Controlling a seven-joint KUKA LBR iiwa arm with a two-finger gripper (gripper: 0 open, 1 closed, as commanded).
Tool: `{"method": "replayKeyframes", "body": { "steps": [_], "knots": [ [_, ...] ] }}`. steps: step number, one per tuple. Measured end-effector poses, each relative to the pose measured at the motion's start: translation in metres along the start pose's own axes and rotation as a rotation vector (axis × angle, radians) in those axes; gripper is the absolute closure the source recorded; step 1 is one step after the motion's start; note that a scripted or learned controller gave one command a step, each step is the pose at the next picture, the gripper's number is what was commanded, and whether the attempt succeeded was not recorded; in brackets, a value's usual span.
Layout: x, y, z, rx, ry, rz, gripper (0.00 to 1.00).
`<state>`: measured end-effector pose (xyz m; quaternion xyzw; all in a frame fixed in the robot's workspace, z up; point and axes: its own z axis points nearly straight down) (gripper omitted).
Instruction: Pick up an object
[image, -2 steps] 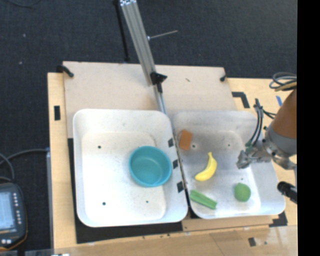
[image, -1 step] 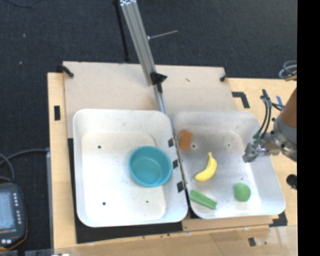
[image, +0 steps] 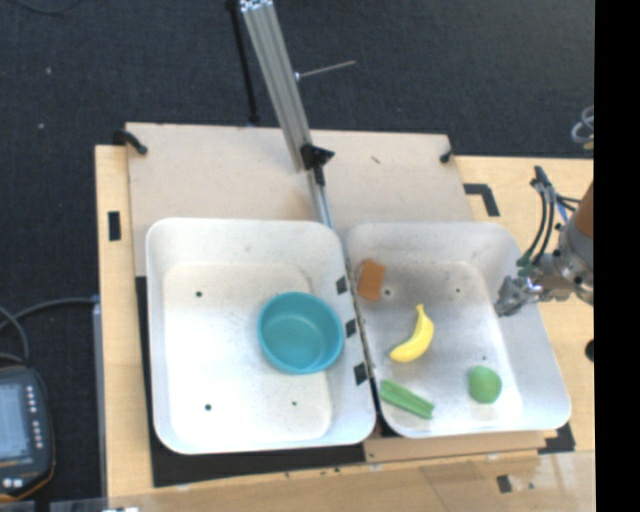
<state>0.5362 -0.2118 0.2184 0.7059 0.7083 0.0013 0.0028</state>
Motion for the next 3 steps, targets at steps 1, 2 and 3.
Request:
{"method": "replayKeyframes", "body": {
  "steps": [1, 2, 3],
  "knots": [
    [0.05, 0.006, 0.005, 0.003, 0.002, -0.003, 1.0],
    [0.102, 0.011, 0.008, 0.004, 0.003, -0.004, 1.0],
    [0.145, 0.017, 0.001, 0.002, 0.003, -0.004, 1.0]
  ]
}}
